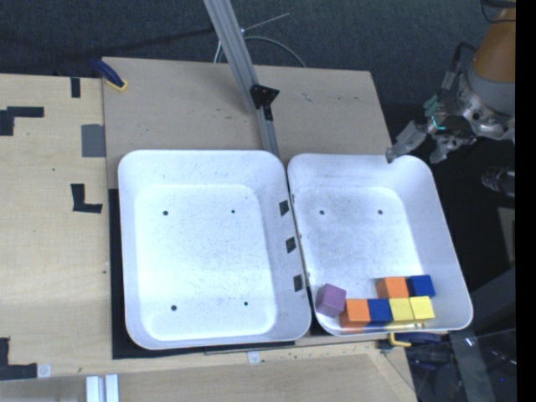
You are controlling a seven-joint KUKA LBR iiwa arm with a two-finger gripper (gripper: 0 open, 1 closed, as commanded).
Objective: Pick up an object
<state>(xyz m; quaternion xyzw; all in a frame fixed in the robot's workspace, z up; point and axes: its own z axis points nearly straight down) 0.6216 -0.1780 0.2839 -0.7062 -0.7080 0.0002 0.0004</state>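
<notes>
at the right bin's [435,224] far corner your tool [419,141] hangs, fingers apart, nothing between; the blocks [394,300] lie along the near wall.

Arm [496,53]: rounded casing, orange-tan on the broad band nearest the wrist, a paler yellowish edge on the segment beyond that band, grey collar on the band's wrist side. Wrist block: grey and silver metal with small teal-green fittings and dark thin cables running along its side. Pincer [419,145]: grey, angular fingers [405,141] with dark tips, mounted directly off the wrist block; finer detail too blurred to list.
</notes>
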